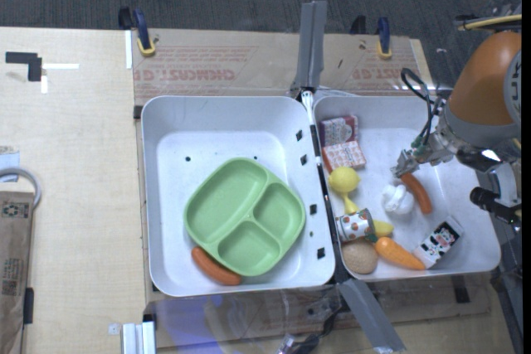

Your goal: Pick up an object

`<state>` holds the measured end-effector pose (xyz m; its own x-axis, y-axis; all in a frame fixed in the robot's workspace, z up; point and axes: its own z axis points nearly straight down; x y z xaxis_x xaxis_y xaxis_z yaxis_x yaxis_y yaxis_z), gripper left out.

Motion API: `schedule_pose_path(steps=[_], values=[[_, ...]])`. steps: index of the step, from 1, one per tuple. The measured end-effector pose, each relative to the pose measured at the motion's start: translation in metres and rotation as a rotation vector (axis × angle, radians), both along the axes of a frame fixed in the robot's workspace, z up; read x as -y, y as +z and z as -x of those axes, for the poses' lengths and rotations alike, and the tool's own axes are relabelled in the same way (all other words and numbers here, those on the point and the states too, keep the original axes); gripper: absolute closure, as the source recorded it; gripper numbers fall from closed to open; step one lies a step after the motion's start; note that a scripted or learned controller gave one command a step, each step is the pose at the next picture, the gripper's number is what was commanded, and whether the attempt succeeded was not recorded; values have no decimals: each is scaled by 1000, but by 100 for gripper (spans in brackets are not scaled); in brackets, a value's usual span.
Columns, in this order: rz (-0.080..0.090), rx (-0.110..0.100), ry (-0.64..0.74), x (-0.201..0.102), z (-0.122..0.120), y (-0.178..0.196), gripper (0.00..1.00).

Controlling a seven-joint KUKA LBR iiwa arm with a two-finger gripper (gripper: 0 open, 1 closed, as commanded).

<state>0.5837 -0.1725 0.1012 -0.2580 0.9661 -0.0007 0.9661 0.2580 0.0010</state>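
While the pale wood-grain desk (66, 145) is carrying both containers, the left bin (162, 145), a shallow white moulded tray with rounded corners, is lying beside the right bin (465, 261) of the same make, the two meeting at a grey central divider. A brown cardboard sheet (224, 66) with red print is sitting behind them, pinned by two clamps.

The grey arm (489, 83), with its smooth orange band, is reaching in from the right over the right bin. Its gripper (408, 163) is hanging low near the bin's middle, directly above an orange sausage-shaped toy (417, 191); whether the gripper is open or closed cannot be told, and nothing is visibly showing within it.

Inside the left bin, a light green plastic plate (243, 215) with three compartments is lying tilted, and an orange sausage (216, 268) is lying against its lower left rim.

Inside the right bin, two small printed packets (342, 143) are lying along the left wall, a yellow round-headed toy (344, 182) just below them. A white lumpy object (398, 201) is touching the sausage-shaped toy. Lower down, a small printed can (355, 224), a tan rounded biscuit-like piece (360, 257), a glossy tapered carrot (398, 254) and a black-and-white carton (438, 243) are clustering near the front wall.
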Motion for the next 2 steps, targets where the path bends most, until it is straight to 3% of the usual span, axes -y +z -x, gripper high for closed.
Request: schedule_pose_path(steps=[1, 2], values=[[0, 1, -3, 1, 0, 9, 100], [1, -2, -283, -59, -1, 114, 100]])
